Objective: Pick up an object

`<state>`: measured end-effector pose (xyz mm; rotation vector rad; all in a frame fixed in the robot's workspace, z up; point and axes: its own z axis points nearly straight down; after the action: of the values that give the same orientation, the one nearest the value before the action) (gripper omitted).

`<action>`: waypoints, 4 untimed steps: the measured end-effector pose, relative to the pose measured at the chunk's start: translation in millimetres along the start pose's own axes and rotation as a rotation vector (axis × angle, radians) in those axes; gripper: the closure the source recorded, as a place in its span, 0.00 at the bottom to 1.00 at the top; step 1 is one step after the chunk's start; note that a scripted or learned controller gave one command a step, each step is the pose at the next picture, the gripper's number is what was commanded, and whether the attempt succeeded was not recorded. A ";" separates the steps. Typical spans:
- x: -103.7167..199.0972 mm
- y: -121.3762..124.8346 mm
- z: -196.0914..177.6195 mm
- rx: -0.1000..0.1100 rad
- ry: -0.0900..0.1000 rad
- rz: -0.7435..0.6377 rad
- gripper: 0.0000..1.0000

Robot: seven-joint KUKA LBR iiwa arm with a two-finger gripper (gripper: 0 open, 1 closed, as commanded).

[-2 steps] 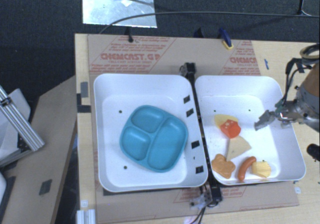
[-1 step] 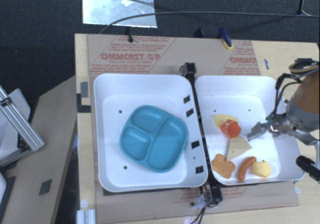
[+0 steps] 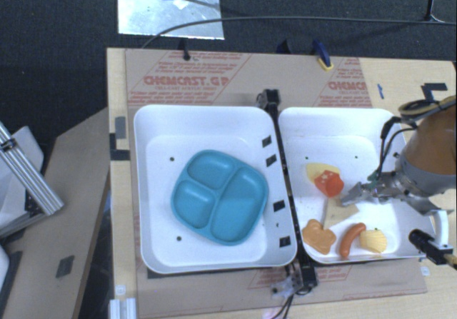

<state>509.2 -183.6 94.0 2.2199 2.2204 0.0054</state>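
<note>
The right bin [image 3: 343,132] holds several toy foods. A red piece [image 3: 329,183] lies on a pale yellow slice [image 3: 315,169] near the bin's middle. Along the front wall sit an orange chunk [image 3: 318,236], an orange-red sausage [image 3: 351,238] and a yellow lemon-like piece [image 3: 374,240]. A beige wedge [image 3: 334,213] lies between these and the red piece. My gripper [image 3: 351,198] reaches in low from the right, just right of the red piece and over the wedge's upper end. Nothing is seen held in it.
The left bin [image 3: 164,132] holds a blue divided plate [image 3: 219,196]. A black divider with clips [image 3: 280,168] runs between the bins. The arm's orange band and grey wrist [image 3: 428,157] cover the right bin's right side. Cables run along the bench's far edge.
</note>
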 end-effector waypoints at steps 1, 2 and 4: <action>0.9 3.0 -14.3 -0.007 0.001 -0.002 1.00; -0.1 2.1 -78.1 -0.003 -0.004 -0.004 1.00; -0.7 5.3 -136.3 0.001 -0.002 -0.005 1.00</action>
<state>514.0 -184.5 230.3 2.2138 2.2249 0.0022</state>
